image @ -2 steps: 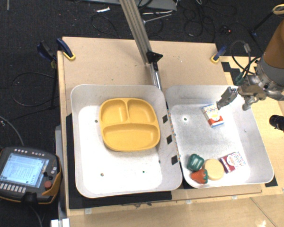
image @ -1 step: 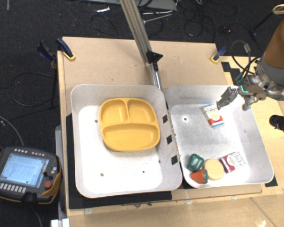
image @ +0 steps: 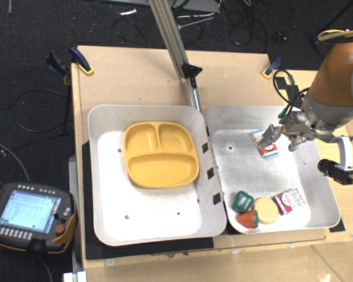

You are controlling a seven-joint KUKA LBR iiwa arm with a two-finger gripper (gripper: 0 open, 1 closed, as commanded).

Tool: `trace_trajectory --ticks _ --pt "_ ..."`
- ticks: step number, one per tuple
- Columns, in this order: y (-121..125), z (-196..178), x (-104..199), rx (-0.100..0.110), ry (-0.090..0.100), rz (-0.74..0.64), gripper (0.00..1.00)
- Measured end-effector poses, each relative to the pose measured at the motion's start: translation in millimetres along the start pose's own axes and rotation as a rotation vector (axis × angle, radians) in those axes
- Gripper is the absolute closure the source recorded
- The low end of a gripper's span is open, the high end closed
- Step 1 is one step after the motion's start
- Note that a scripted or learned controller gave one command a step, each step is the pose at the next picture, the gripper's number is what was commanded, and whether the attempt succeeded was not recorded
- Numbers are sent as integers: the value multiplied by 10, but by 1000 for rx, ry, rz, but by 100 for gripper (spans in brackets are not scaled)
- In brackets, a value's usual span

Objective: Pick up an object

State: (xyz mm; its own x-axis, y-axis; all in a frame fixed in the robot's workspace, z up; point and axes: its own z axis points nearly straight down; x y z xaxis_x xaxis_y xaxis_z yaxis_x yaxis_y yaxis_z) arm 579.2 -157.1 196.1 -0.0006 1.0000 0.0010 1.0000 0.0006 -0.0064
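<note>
My gripper hangs over the back of the right bin, fingers spread apart and pointing down-left, nothing between them. A small red, white and blue carton lies on the bin floor just left of the nearer finger, touching or nearly touching it. At the bin's front edge sit a green pepper, a red toy piece, a pale yellow round piece and a red-and-white packet.
A yellow divided plate lies in the left bin. An aluminium pole slants down to the back edge between the bins. A teach pendant rests off the bench at lower left.
</note>
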Motion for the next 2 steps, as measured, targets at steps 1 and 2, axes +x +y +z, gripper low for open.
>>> trace_trajectory --ticks 1,2 --pt "36 445 40 -2 0 0 0" --pt "29 984 49 -1 0 0 0"
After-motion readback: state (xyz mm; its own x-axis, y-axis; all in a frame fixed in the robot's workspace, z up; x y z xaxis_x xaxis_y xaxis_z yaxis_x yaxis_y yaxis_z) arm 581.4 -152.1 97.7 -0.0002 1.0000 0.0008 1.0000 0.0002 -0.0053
